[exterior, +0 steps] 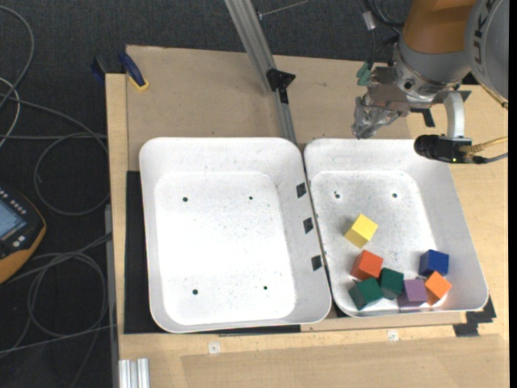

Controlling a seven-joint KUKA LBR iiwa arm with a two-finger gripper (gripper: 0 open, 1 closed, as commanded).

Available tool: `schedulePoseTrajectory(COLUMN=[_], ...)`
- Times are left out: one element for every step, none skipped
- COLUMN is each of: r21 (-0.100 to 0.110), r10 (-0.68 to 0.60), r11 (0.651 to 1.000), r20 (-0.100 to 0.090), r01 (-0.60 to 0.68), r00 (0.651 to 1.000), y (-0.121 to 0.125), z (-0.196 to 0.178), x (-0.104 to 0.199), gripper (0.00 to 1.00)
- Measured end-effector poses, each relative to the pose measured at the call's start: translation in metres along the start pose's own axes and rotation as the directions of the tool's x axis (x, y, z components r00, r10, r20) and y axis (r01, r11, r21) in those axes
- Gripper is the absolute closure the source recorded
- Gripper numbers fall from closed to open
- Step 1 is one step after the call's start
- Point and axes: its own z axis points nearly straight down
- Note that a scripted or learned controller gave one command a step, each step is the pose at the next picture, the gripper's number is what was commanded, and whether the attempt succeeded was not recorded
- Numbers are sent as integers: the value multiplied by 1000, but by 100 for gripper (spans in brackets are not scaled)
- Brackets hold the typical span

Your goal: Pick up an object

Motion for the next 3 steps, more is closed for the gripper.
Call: schedulePoseTrajectory(r21=[1,2,2], r10=[0,-1,0], r11=[1000,1000,1000], r20=[0,-1,0], r01=[0,1,0], r00=[1000,1000,1000], y=[-5,-28,-37], z=[11,13,24], x=[46,97,140], gripper=[100,100,100])
